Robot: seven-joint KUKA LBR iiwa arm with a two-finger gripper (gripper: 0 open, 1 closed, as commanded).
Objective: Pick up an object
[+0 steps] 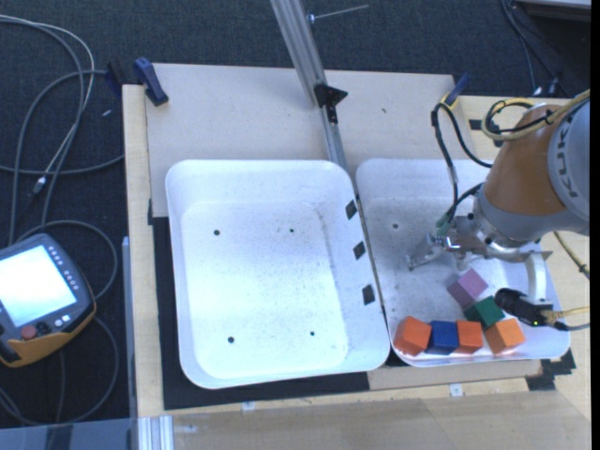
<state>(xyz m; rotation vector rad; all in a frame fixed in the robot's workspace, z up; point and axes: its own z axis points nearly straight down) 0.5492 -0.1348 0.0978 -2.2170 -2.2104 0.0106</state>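
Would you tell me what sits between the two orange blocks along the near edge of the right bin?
In the camera view, a blue block and a second orange block sit between the leftmost orange block and the rightmost orange block.

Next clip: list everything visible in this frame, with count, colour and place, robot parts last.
Shallow plastic bins: two, white, side by side on the bench.
Small blocks: six, in the right bin's near corner; three orange, one blue, one green, one purple.
Clamps: two, blue, at the board's far corners.
Handheld control pendant: one, orange and grey, lit screen, far left.
Metal pole: one, silver, slanting over the board.
Arm: grey and orange, from the right.
Pincer: metal, over the right bin.
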